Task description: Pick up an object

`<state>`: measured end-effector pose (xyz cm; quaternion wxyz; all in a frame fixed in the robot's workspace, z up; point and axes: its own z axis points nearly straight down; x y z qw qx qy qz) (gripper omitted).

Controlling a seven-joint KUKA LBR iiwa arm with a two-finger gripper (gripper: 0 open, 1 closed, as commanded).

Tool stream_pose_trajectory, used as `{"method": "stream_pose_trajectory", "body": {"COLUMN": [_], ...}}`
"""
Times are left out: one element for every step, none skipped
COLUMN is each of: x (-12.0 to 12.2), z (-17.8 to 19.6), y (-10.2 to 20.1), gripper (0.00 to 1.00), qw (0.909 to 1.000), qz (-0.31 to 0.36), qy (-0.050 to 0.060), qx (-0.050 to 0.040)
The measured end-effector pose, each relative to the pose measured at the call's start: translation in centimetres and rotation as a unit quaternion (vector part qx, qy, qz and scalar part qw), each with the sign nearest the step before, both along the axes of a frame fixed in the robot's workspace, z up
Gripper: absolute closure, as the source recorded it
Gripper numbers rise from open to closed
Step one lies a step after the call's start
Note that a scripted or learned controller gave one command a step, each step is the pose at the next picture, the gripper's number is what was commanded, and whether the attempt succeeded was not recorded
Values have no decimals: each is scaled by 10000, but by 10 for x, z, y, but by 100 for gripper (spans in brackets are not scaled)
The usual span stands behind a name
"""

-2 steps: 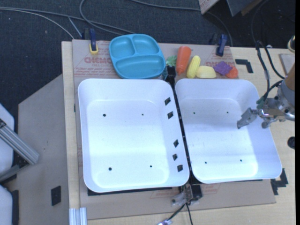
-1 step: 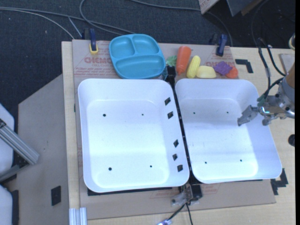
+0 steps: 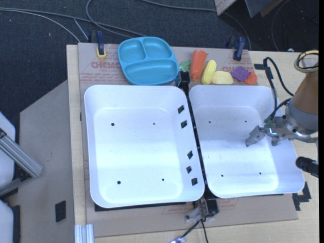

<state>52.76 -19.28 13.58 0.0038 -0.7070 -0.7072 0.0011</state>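
toys: carrot (image 3: 198, 63) long axis upright in view, behind right bin (image 3: 223, 105) on counter (image 3: 283, 80) | pincer (image 3: 260, 137): over right bin, fingers spread, gripped nothing

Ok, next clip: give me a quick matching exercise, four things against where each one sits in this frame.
Things:
1. blue divided plate
2. gripper
3. orange carrot toy
4. purple toy

Places:
A. over the right bin
B. behind the left bin
C. behind the right bin, far right of the toy row
D. behind the bins, near the gap between them

Pairs: 1-B, 2-A, 3-D, 4-C
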Motion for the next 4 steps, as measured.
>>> {"method": "stream_pose_trajectory", "body": {"x": [-1,1,3,5], "z": [-53,-39,7,72], "y": [1,0,-7,-8], "gripper": [0,100,100,100], "qw": [10000,10000,10000,10000], "qz": [0,1,-1,4], "qy": [-5,-38,-56,-68], "qx": [-1,-13,-27,-31]}}
